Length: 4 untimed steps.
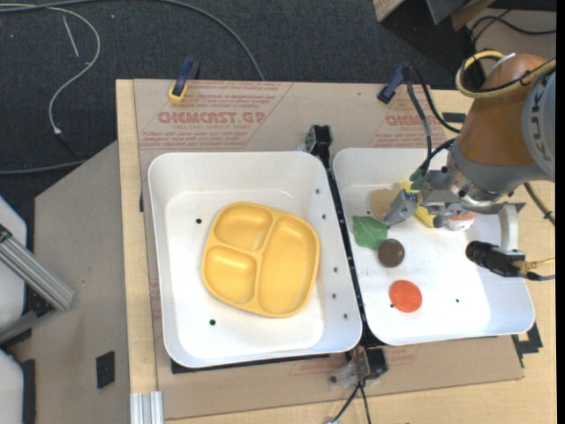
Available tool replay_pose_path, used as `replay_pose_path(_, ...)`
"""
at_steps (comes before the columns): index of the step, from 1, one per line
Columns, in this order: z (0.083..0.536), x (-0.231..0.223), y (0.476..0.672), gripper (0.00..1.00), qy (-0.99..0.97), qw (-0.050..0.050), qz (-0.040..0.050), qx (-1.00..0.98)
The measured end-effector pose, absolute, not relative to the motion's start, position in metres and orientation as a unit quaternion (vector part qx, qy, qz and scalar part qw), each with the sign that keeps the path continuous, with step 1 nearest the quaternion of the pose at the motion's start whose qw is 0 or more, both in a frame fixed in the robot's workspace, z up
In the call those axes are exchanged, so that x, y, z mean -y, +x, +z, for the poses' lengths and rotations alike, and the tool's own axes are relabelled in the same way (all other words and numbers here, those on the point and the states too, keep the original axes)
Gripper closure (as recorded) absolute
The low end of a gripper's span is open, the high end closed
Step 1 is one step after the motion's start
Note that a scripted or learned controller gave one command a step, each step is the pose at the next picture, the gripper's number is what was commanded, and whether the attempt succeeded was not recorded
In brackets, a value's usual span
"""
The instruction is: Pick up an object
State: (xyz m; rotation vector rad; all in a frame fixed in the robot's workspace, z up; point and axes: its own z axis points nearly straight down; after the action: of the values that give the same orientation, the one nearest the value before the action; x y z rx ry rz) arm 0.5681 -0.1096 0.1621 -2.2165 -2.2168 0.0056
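Two shallow white bins sit side by side on a flat brown board. The board looks like cardboard and has red letters printed on it. Two blue clips pinch its far edge, one on the left (183, 76) and one on the right (392, 84).

The left bin (168, 237) is smooth white plastic with rounded corners. A yellow tray (260, 259) lies flat in the middle of it. The tray is shiny, has soft rounded edges, and is split into three shallow dips.

The right bin (494, 312) holds small things. A green piece (371, 231) lies by the bin's left wall; it looks soft and a bit crumpled. Just beside it sits a small brown ball (391, 253), round and dull. Nearer the front edge lies a flat orange-red disc (406, 296), apart from the ball. Something yellow (422, 214) peeks out under the arm, but its shape is too hidden to tell.

The robot arm (499, 122) comes in from the right. It has a round, shiny orange band, with grey metal below. The gripper (408, 203) hangs low over the far part of the right bin, close to the green piece and the yellow thing. It is grey and hard looking. It cannot be told if the jaws are apart or closed, or if anything sits between them.

Black and white wires trail over the dark, rough carpet (265, 16) around the bench.
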Motion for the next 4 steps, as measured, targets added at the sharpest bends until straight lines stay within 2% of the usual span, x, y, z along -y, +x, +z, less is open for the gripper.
replay_pose_path(1,0.099,0.107,0.564,0.00,-0.707,0.004,0.0022,0.707)
replay_pose_path(2,0.114,0.107,0.566,1.00,-0.708,0.000,-0.0008,0.707)
replay_pose_path(4,0.230,0.110,0.578,1.00,-0.707,-0.003,-0.0020,0.707)
